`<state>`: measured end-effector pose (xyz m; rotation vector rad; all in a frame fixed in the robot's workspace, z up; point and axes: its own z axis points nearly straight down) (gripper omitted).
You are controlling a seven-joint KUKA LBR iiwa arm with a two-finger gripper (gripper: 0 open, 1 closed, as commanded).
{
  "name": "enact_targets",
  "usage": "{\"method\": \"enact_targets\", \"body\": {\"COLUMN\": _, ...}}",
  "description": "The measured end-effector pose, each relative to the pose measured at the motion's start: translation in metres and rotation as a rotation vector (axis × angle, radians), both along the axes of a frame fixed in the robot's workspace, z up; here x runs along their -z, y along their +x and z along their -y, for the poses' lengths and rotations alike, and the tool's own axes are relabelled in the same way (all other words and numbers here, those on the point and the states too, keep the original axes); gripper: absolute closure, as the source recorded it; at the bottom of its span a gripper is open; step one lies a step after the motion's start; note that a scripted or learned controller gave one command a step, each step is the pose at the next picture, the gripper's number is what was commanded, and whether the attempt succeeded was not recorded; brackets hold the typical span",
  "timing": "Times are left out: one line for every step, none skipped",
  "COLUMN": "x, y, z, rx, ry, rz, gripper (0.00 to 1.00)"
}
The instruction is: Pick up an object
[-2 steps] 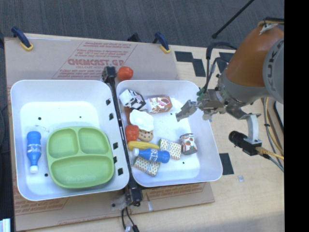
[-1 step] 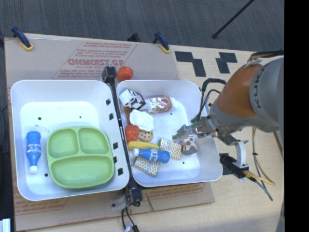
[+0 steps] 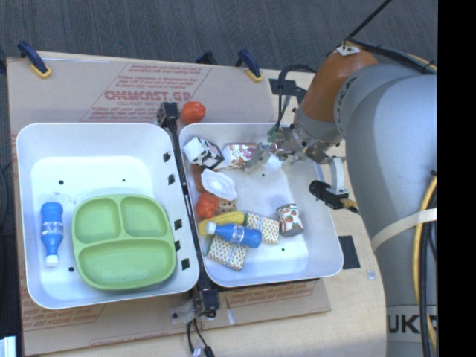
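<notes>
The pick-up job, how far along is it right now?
Nothing looks lifted yet. The arm's gripper is down at the back of the right bin, by a crumpled shiny packet. Whether it grips anything, I cannot tell. Grasping and lifting remain.

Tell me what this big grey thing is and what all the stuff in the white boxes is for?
The big grey thing is a robot arm with an orange band. It reaches in from the right, and a camera above the bench looks down on it. At its tip is a gripper for picking things up. It hangs over the back of the right bin, next to a shiny wrapper. I cannot tell if it holds anything.

The right bin is full of small things to practise on: a blue bottle, a little can, a yellow toy, checkered packets and more. The left bin holds a green plate with three sections and another blue bottle. An orange ball sits outside, behind the bins.
</notes>
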<state>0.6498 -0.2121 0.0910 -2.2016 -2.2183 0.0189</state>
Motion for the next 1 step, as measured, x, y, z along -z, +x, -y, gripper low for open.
{"method": "enact_targets", "body": {"x": -0.0113, "y": 0.0014, "z": -0.0004, "rx": -0.003, "ry": -0.002, "rz": 0.005, "gripper": 1.00}}
